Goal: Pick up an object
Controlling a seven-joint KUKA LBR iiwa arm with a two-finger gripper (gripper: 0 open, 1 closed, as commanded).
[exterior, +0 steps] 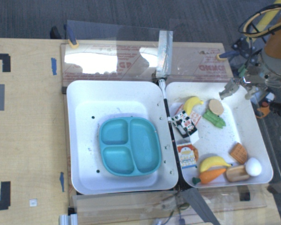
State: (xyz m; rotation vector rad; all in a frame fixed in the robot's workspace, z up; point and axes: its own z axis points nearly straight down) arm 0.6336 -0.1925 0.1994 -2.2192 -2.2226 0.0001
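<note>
Grey arm point(267, 76), yellow cables point(264, 18)

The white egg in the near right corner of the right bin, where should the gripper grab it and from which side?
Probably straight from above, fingers closing across the white egg's widest middle. It sits against the right bin's corner wall with a brown piece touching its left, so side approaches look blocked. The gripper is at the bin's far end.

Even overhead light; strong glare on clear panel point(103, 60) behind the bins; soft shadows, slight overall blur.
</note>
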